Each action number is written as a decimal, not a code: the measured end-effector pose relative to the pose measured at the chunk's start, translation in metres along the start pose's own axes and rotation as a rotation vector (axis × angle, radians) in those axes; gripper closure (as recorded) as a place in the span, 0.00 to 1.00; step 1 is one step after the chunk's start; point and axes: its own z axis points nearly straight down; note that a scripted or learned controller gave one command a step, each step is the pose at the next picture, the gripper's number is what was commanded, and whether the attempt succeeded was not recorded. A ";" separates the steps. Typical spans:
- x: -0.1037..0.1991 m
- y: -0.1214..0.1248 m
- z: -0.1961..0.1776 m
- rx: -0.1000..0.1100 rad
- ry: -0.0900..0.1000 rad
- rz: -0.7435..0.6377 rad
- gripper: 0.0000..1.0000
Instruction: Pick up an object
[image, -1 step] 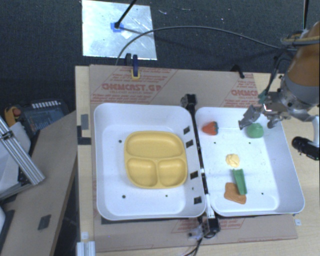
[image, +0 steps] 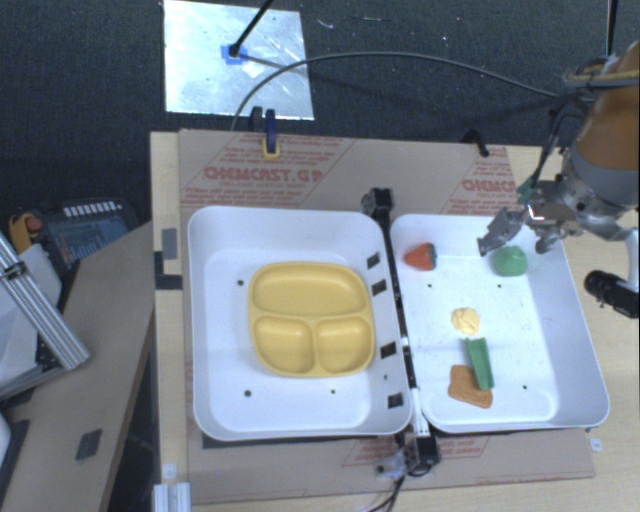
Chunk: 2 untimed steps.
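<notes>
Orange pc (image: 470, 388) front, pincer (image: 521, 237) open above green ball (image: 511, 262).

We look down from one fixed camera set above the bench, tilted so the far edge sits at the top of the picture. It stands far enough back to take in both shallow white plastic bins (image: 300, 425), the brown cardboard sheet (image: 340, 165) beneath them, and dark carpeted floor (image: 80, 100) beyond.

Yellow tray (image: 305, 330); white bins (image: 215, 300); green ball (image: 511, 262); red-orange piece (image: 421, 256).
</notes>
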 end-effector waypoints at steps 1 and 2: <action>-0.005 0.000 0.061 0.005 0.001 0.002 0.00; -0.006 -0.003 0.103 0.001 0.000 0.002 0.00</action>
